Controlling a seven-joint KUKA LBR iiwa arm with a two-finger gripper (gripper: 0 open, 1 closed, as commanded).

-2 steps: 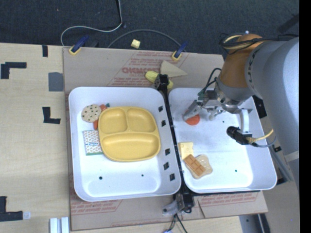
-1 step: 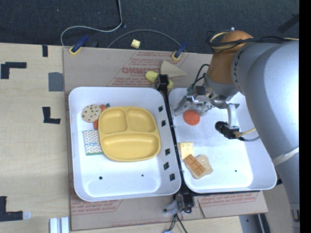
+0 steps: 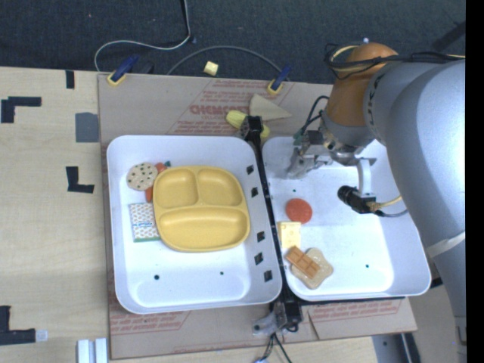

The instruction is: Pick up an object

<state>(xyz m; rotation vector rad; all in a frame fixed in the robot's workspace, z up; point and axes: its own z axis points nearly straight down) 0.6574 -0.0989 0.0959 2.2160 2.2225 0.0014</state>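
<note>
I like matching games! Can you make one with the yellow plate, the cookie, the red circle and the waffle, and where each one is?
Things:
1. yellow divided plate
2. round cookie
3. red disc
4. waffle

Places:
A. right bin, near its front edge
B. left bin, in the middle
C. right bin, near the divider, behind the yellow block
D. left bin, back left corner, beside the plate

Pairs: 1-B, 2-D, 3-C, 4-A

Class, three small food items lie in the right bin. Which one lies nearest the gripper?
The red round slice: it lies just below the gripper, while the yellow cheese slice and the waffle piece sit farther toward the bin's front edge.
</note>
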